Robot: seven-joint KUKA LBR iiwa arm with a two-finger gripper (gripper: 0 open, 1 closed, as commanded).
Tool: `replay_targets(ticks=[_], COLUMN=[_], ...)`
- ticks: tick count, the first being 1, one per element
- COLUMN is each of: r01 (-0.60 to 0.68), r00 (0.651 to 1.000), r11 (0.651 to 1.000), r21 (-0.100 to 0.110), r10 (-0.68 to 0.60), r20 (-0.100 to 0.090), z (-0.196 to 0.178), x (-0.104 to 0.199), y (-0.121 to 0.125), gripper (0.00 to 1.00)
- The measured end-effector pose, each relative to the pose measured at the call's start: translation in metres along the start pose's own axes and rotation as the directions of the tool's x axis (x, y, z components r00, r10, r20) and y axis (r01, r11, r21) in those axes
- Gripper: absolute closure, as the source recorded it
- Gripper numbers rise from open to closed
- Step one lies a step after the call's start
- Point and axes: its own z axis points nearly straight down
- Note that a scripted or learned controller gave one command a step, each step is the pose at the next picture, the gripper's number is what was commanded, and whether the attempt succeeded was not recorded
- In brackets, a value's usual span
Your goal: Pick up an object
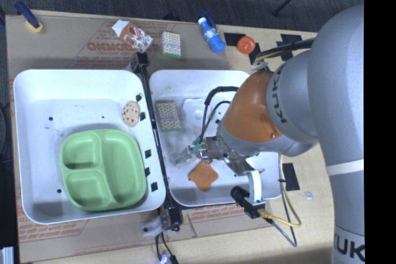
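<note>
Gripper (199, 151) lowered into the right bin (185, 80), grasp state not discernible; orange toast-shaped object (203, 175) just below it, sponge (167, 115) up-left, cookie (130, 113) and green tray (102, 168) further left, in the left bin (37, 86)

The thick, smooth grey metal arm (334, 89) bears black KUKA lettering and a pale ring lower down. A glossy orange band (247, 114) sits above its wrist. Black cables (213, 102) loop beside it, and a yellow wire (281, 219) trails below.
</note>
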Motion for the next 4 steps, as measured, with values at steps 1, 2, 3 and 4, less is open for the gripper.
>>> replay_targets(ticks=[1, 2, 3, 4], r01=[0.006, 0.0, -0.001, -0.001], r00=[1.0, 1.0, 1.0, 1.0], r11=[1.0, 1.0, 1.0, 1.0], r21=[0.0, -0.004, -0.004, 0.0], r10=[-0.006, 0.0, 0.001, 0.001], r20=[0.0, 0.001, 0.001, 0.001], z=[-0.01, -0.124, -0.124, -0.063], x=[0.0, 0.038, 0.037, 0.005], y=[0.001, -0.015, -0.015, -0.017], gripper=[1.0, 1.0, 0.0, 0.0])
